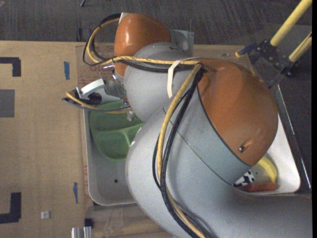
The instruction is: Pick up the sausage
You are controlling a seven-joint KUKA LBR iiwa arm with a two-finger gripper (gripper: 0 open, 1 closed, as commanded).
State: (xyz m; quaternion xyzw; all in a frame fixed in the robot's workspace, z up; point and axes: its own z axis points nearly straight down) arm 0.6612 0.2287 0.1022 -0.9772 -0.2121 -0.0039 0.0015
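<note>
**A:** Where is the gripper, and is it open or closed?

**B:** The gripper (119, 94) is over the far end of the left bin (101, 182), tucked under the arm's wrist. Most of it is hidden by the arm, so I cannot tell whether it is open or closed.

**A:** What takes up the most room?

**B:** The arm (198, 152). Its grey body and two orange bands reach across from the right and cover the middle of both bins. Yellow and black cables run along it.

**A:** And under it?

**B:** The tan bench (39, 133), which has black corner marks and two bits of blue tape. The left bin sits on it. The right bin (293, 158) shows as a white wall and a corner at the lower right.

**A:** What lies in the left bin?

**B:** A green thing (116, 139), pale and shaped like a bowl. It is at the bin's far half, just below the gripper, and the arm partly covers it.

**A:** And the sausage?

**B:** It is well away from the gripper, in the near corner of the right bin. The slim reddish-orange piece there looks like the sausage (263, 186), lying flat against the bin's near wall. Only part of it shows past the arm.

**A:** Is anything beside it?

**B:** A yellow thing (269, 168) is curved just behind it. A small black-and-white thing (244, 180) touches its left end, half under the arm.
</note>
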